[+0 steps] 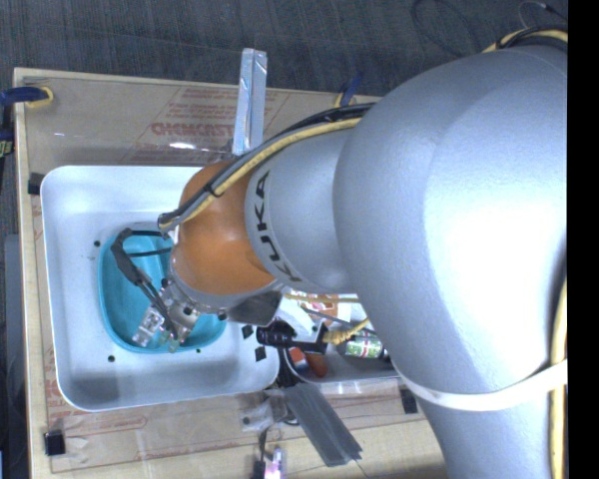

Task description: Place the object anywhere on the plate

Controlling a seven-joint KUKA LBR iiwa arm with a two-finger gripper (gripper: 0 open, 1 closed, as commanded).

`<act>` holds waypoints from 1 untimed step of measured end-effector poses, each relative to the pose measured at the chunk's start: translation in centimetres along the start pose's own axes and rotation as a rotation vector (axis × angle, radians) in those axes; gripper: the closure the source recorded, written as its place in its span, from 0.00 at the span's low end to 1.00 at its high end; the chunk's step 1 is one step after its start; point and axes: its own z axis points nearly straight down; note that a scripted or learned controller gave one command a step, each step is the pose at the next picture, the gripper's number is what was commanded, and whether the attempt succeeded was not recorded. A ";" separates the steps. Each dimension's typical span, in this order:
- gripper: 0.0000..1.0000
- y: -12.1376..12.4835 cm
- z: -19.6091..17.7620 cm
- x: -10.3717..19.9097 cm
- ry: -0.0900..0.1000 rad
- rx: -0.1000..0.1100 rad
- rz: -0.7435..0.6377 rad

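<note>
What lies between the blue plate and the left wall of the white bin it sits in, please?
In the camera view, only bare white bin floor separates the blue plate from the bin's left wall.

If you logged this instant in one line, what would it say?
arm: reaching into left bin | gripper: over blue plate | fingers: unclear | held object: none seen

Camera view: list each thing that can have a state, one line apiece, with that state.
Blue plate: lying flat in the left bin, partly covered by the arm.
Gripper: low over the plate's near part; whether it holds anything cannot be told.
Green can: lying on its side in the right bin, beneath the arm.
Arm: stretched across both bins from the right.
</note>
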 end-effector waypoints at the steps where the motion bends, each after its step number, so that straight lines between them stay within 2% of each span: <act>1: 1.00 -1.4 -14.6 -3.8 -0.003 -0.004 0.346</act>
